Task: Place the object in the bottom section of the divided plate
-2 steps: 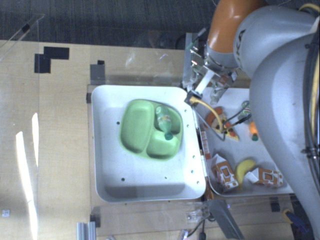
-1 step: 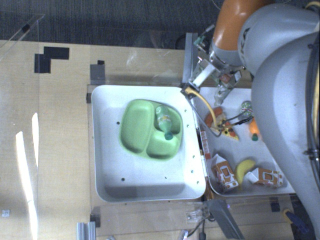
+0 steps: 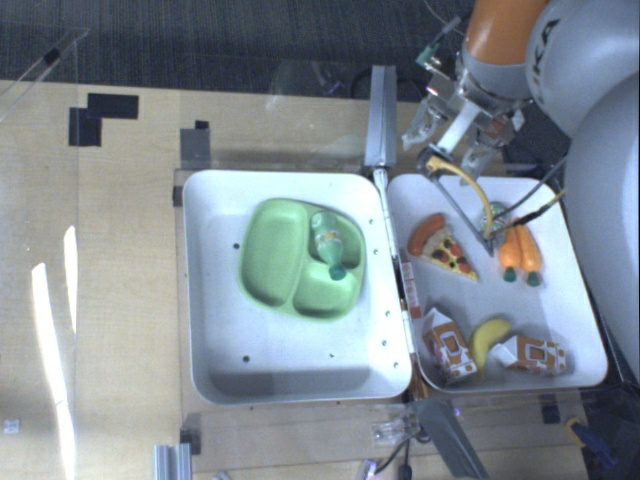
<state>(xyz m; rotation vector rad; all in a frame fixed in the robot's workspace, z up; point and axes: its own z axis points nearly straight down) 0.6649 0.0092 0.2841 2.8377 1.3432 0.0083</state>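
A green divided plate lies in the left white bin. On its right side lies a small clear bottle with a teal cap. The bottle's body rests in the upper right section and the cap end reaches toward the lower right section. My gripper hangs over the far edge of the right bin, well up and to the right of the plate. It looks open, with nothing between its fingers.
The right bin holds a pizza slice, a red sausage, an orange carrot, a banana and two brown-and-white packets. A yellow cable hangs below the gripper. A metal rail divides the bins.
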